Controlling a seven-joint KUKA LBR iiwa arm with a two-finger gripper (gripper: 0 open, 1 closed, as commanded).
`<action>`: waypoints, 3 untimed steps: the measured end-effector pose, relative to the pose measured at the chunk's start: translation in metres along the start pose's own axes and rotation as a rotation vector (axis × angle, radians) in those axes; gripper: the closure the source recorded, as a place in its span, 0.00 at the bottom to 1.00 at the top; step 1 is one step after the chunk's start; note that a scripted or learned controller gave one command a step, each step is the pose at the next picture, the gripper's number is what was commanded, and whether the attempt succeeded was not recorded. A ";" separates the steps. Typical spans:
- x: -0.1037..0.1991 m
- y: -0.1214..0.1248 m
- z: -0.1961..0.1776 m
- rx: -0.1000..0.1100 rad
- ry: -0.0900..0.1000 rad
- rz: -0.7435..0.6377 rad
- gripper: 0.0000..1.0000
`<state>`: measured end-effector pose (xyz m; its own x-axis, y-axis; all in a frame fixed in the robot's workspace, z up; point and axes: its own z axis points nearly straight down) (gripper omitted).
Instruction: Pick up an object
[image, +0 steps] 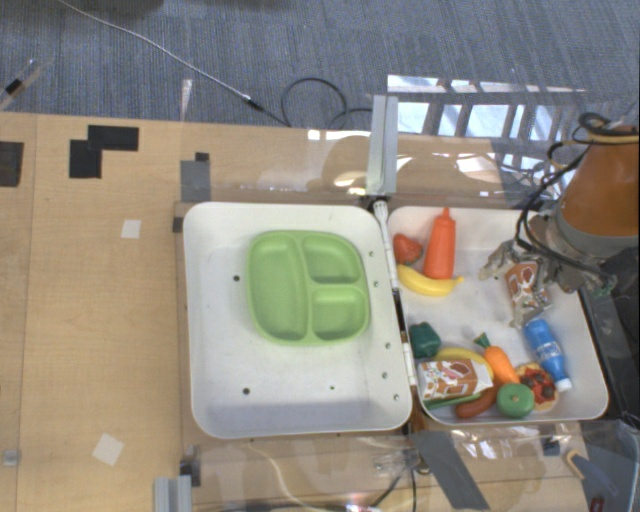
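Note:
My gripper (521, 278) hangs over the right side of the right bin (596, 400), below the grey arm with its orange band (603, 185). A small orange-and-white packet (520, 285) lies right at the gripper; whether it is held cannot be made out. Just below it lies a blue bottle (547, 350). Further left in this bin are an orange bottle (439, 245), a banana (430, 283) and a red fruit (406, 248). Along the front lie a green pepper (424, 340), a carrot (498, 362), a printed carton (455, 380), a sausage (476, 403) and a green fruit (515, 400).
The left bin (215, 400) holds a green divided plate (305, 287). A ridge (392, 300) separates the two bins. A metal frame (470, 110) and cables (310, 95) stand behind the bins. Bare wooden bench (90, 330) stretches to the left.

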<state>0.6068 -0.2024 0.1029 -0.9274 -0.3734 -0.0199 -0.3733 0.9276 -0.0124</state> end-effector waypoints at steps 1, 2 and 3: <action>-0.022 -0.011 0.015 -0.007 0.008 0.053 0.00; 0.048 0.016 0.013 -0.007 0.012 0.128 0.00; -0.009 0.032 0.014 -0.006 0.008 0.201 0.00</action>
<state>0.6032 -0.1697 0.0888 -0.9835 -0.1805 -0.0138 -0.1805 0.9836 -0.0027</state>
